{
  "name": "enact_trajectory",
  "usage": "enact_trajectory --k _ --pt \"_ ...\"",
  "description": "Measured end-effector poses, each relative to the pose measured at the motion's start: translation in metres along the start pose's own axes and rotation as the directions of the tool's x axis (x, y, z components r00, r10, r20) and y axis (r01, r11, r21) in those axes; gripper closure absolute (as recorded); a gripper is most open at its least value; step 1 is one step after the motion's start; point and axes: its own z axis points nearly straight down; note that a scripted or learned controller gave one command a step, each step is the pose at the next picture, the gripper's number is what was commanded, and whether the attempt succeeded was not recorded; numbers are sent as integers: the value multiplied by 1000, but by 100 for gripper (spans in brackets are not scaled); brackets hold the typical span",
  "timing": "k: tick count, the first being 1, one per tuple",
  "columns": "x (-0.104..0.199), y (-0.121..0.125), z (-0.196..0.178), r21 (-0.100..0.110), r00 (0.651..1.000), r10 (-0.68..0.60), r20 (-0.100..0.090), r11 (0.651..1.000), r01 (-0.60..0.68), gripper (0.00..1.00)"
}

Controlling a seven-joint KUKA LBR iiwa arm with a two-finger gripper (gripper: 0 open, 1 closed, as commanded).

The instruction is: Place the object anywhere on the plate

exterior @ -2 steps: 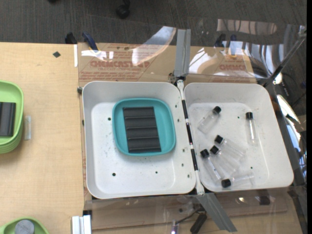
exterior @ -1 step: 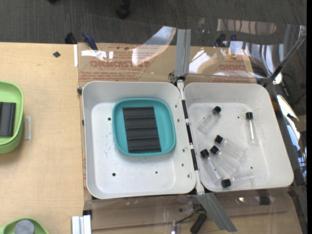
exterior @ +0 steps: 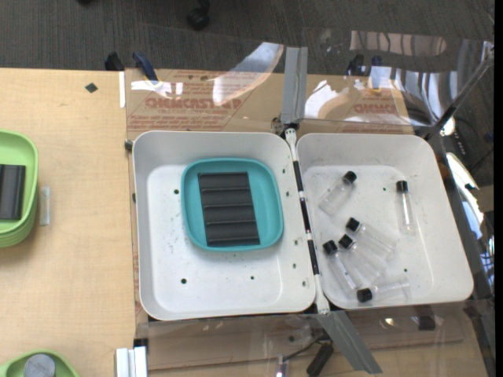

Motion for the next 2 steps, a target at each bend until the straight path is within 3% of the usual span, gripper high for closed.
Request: enact_trajectory --k 1,2 --pt "-4 -1 1 1 997 75 1 997 -75 0" --pt "2 0 0 0 997 73 -1 997 -73 0"
